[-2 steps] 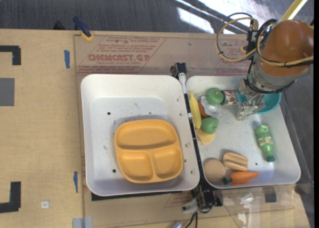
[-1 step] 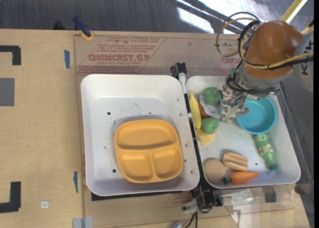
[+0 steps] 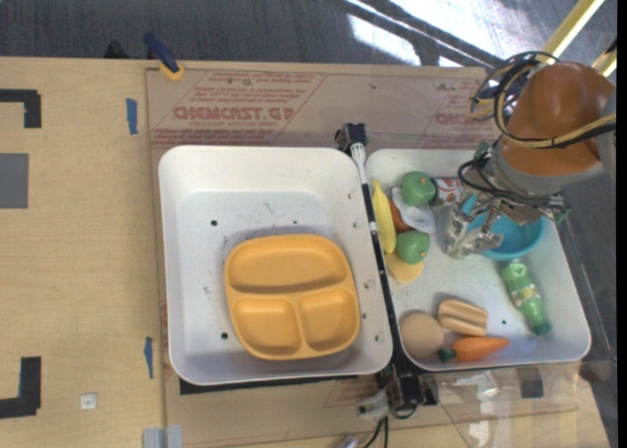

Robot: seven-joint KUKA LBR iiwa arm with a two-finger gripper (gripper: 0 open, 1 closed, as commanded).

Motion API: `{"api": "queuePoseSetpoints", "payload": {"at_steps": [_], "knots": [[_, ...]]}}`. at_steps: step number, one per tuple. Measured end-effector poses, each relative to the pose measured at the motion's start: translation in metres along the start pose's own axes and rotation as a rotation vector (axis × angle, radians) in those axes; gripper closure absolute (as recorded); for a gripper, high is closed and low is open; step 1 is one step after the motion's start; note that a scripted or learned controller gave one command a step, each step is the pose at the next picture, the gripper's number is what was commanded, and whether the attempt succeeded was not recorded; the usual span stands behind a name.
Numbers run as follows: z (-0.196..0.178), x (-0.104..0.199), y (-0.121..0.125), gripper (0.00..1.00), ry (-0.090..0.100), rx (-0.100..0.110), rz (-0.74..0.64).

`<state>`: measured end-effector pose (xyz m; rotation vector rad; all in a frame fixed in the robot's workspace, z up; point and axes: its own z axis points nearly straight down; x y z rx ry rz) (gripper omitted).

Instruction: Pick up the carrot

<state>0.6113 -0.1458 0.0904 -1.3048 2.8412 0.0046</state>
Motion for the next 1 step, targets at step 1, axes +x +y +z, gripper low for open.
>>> {"api": "queuePoseSetpoints", "payload": {"at_steps": [1], "knots": [[-0.0118,-0.0034,0.0674,1.0,0.008,-0.002,0.144]]}}
